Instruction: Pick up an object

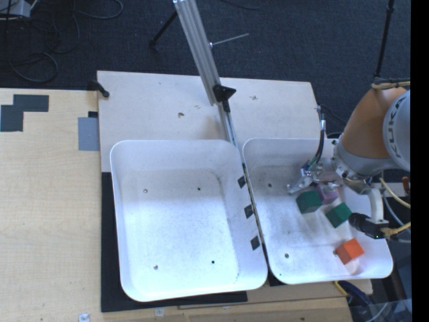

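In the right bin (281,260) my gripper (305,182) hangs low over the bin floor, its metal tip just above a dark green block (308,202). I cannot tell whether it touches that block. A second green block (338,215) lies just to the right. A small pinkish-purple object (330,194) sits partly under the wrist. An orange block (348,251) rests near the bin's front right corner.
The left bin (134,180) stands beside the right one, divided from it by a shared rim with black clips (249,210). A slanted aluminium post (201,49) rises behind the bins. Cables run along the right bin's right side (375,223).
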Controlling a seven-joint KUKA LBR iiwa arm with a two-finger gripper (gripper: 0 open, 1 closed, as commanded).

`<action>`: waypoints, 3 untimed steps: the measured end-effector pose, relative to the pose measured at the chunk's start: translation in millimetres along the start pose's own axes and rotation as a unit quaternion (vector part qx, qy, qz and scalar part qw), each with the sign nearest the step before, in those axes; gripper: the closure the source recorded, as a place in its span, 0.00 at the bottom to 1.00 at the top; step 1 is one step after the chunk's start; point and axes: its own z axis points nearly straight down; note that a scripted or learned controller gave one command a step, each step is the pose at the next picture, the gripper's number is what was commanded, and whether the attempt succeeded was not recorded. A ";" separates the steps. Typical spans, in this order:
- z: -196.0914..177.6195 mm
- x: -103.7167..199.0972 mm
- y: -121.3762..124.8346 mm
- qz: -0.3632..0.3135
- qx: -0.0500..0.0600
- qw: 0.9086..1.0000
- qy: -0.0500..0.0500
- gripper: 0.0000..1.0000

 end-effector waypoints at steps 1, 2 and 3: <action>26.8 42.8 6.4 -0.001 0.008 1.000 0.004 0.00; -3.8 19.6 35.2 -0.001 0.010 1.000 0.003 0.00; 27.4 7.7 -29.4 0.002 0.012 1.000 0.005 0.00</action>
